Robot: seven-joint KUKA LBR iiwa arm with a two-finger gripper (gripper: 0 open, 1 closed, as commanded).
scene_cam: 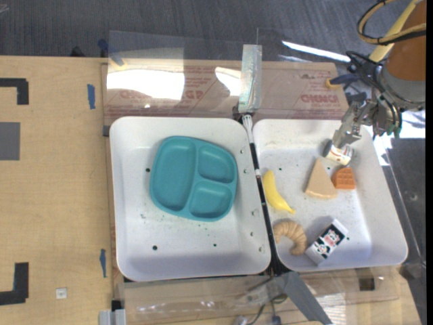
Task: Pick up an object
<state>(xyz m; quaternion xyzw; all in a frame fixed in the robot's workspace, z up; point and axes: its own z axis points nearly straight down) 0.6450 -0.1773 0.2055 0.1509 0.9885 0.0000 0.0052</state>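
The right bin (379,249) holds a tan cheese wedge (320,181), an orange waffle-like piece (345,179), a yellow banana (275,192), a croissant (291,234) and a small black-and-white carton (327,241). My gripper (340,153) reaches in from the upper right and hangs at the top of the cheese wedge, just above the orange piece. Nothing shows between its fingertips. The left bin (128,235) holds a teal divided plate (193,177).
A clear plastic wall (203,80) stands behind both bins, with a metal post (250,80) at its middle. Yellow and black cables (385,19) loop above the arm at the upper right. The wooden bench (47,181) lies to the left.
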